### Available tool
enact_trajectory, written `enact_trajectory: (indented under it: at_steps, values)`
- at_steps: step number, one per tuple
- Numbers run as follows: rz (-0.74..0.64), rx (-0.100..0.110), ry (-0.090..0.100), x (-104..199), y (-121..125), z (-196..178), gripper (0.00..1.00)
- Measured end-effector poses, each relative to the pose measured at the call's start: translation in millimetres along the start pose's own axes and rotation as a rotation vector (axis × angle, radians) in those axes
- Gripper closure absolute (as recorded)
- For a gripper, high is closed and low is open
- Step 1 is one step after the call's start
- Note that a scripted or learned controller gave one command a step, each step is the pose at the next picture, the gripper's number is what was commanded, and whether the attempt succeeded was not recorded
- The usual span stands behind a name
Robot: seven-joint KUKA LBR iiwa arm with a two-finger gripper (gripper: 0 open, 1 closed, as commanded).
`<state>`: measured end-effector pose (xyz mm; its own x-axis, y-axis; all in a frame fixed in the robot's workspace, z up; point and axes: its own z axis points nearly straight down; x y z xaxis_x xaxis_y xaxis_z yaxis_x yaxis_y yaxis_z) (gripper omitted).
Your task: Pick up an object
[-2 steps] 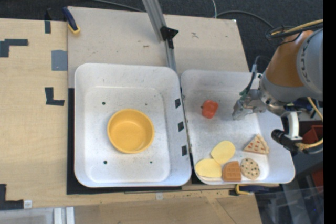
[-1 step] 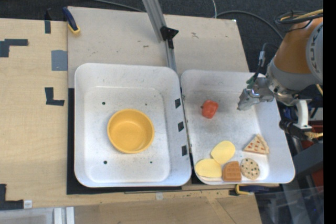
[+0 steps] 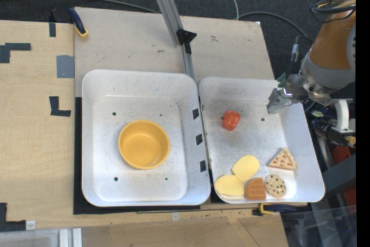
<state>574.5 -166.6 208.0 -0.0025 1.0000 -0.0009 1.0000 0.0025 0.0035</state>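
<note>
While I watched from above, left bin held one glossy round yellow bowl. Right bin, speckled white: small matte red lump near centre; along front edge two pale yellow ovals, a brown square, dotted cookie, pizza wedge. Gripper hung over right bin's back-right part; opening — couldn't tell. No readable text.

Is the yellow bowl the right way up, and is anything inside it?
The yellow bowl is upright and empty: its open rim faces up and its bare yellow inside shows.
</note>
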Motion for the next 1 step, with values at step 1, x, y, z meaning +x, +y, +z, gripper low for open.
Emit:
enact_trajectory:
  at_steps: [1]
  values:
    - [0.001,0.002,0.001,0.3,0.8,-24.1,1.0]
